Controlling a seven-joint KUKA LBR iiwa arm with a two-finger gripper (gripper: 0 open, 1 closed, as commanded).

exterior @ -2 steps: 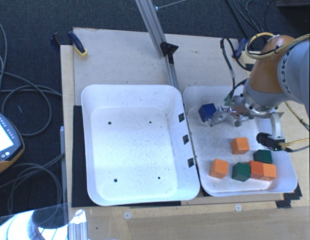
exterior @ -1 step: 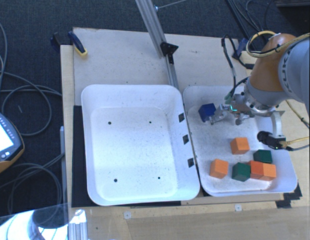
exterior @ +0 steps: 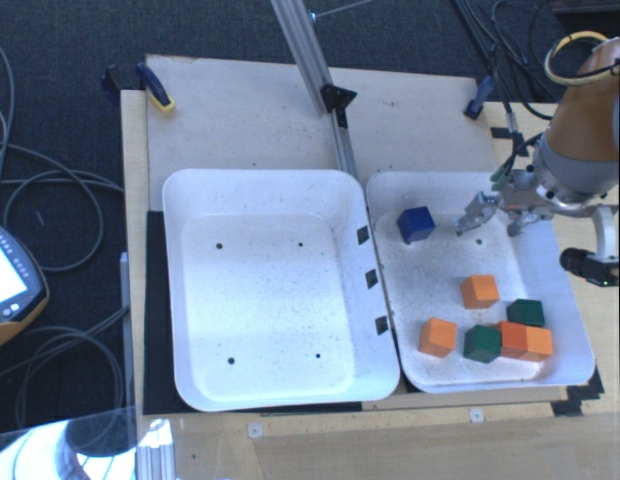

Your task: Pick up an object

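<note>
I have nothing picked yet: my gripper hovers over the right bin, right of the blue cube; its grip state I cannot tell.

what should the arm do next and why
Probably shift the end effector left and lower it over the blue cube. That cube sits alone in the right bin, nearest the end effector, while the orange and green cubes crowd together at the near edge.
</note>
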